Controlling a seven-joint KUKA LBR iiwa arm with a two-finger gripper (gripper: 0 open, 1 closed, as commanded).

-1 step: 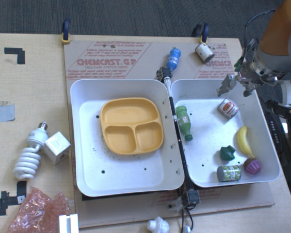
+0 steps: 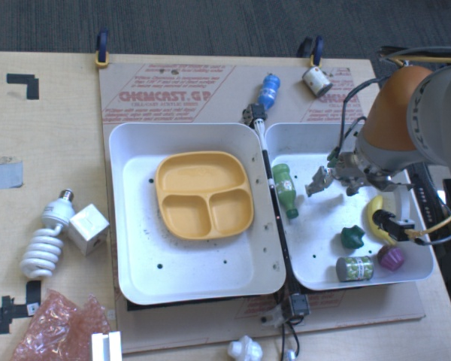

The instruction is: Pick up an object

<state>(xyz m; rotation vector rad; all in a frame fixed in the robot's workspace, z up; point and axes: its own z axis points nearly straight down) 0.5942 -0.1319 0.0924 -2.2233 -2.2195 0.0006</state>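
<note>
In the right bin (image 2: pixel 308 273) a green bottle (image 2: pixel 284 189) lies along the left wall. A dark green toy (image 2: pixel 352 237), a yellow banana-like piece (image 2: pixel 377 220), a purple object (image 2: pixel 391 258) and a small green can (image 2: pixel 355 268) sit in the near right corner. My gripper (image 2: pixel 325 173) hangs over the bin's middle, right of the bottle and above the dark green toy. Its fingers stand open with nothing between them. The arm's orange band (image 2: pixel 395 119) rises behind it.
The left bin (image 2: pixel 128 224) holds a yellow divided tray (image 2: pixel 204 194). On the bench outside lie a spiral light bulb (image 2: pixel 45 239), a white cube (image 2: pixel 89 224), pink wrap (image 2: pixel 60 326), a blue bottle (image 2: pixel 268 91) and a white cylinder (image 2: pixel 316 81).
</note>
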